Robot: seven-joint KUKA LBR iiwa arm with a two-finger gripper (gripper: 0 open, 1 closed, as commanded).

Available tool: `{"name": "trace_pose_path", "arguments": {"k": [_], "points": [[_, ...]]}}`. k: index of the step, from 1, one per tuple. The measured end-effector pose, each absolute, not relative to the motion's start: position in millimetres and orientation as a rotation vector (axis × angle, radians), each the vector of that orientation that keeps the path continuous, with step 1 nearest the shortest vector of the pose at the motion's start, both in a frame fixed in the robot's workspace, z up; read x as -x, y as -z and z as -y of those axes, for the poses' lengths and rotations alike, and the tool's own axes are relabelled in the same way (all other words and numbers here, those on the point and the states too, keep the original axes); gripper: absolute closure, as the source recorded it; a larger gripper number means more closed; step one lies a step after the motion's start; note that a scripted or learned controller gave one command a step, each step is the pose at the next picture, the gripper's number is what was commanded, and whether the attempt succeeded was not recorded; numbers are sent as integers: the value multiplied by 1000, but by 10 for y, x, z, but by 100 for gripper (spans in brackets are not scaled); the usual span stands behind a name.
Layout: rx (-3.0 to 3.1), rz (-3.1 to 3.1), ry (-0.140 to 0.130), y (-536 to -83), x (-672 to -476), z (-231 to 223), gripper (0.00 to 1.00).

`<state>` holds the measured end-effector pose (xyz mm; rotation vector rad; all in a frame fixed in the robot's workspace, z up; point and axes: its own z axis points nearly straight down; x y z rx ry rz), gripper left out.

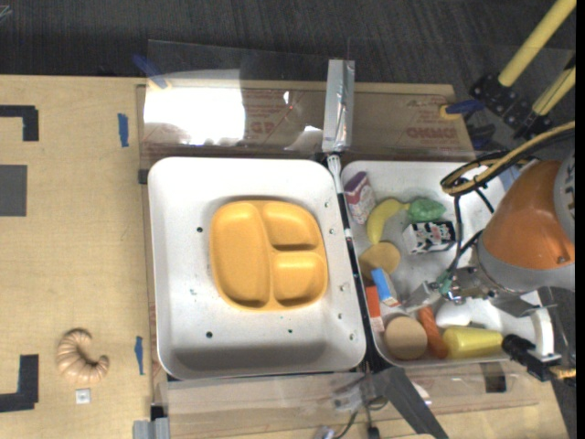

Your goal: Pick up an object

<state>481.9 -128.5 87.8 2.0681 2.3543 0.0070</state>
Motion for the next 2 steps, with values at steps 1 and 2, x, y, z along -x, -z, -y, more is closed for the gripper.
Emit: {"name": "trace_pose_path", "arguments": {"k": [1, 2], "points": [[-2000, -2417, -3, -1133, -4803, 1329, 0], [-2040, -2379, -4, -877, -5127, 1051, 0]]}}
